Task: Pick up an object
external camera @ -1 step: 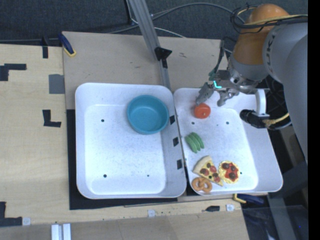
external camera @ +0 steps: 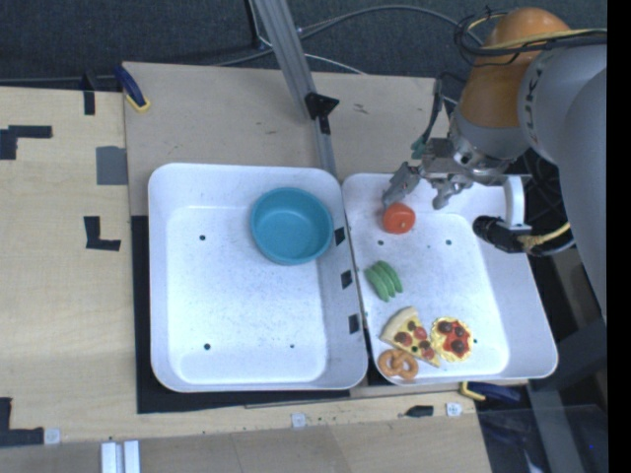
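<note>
Two pincer (external camera: 423,191) fingers splayed above tomato (external camera: 398,219), apart.

My bench (external camera: 227,106) carries two white bins side by side: the left bin (external camera: 177,264) and the right bin (external camera: 513,313), touching along their inner edges.

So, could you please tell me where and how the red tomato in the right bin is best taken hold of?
Probably across the widest part of the tomato, coming straight down from above. It looks small and round and lies apart from the green toy, with the pincer open just above it.
</note>
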Available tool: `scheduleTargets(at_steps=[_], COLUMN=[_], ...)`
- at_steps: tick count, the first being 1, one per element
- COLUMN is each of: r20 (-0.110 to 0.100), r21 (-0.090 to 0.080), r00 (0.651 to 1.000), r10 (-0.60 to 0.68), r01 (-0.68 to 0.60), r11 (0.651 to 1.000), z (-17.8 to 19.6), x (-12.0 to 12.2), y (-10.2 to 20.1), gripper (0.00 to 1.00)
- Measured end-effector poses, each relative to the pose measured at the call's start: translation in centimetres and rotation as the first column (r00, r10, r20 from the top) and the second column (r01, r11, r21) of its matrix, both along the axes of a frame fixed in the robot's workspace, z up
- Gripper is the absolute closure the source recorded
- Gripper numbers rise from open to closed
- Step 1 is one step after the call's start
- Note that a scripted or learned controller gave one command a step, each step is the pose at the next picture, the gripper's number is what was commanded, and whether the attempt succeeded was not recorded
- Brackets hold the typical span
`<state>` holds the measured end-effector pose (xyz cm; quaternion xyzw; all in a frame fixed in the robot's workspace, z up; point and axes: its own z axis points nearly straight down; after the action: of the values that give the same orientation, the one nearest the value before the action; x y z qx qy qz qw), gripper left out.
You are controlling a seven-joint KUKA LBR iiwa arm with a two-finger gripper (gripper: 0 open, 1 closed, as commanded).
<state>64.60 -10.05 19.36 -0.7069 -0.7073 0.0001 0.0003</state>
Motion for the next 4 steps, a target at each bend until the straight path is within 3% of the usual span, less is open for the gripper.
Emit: scheduleTargets(at_steps=[2,3,4], r20=[-0.002,0.000,0.003], r21=[-0.001,-0.001,-0.001], r00=[1.000,1.000,1.000], r10=[0.000,0.000,0.000], r01=[0.000,0.000,0.000], r11=[1.000,1.000,1.000], z=[-10.7,-9.4,-4.2], x=[0.1,0.1,1.2], y=[-0.8,-0.8,-0.5], gripper=[0.00,1.00,1.00])
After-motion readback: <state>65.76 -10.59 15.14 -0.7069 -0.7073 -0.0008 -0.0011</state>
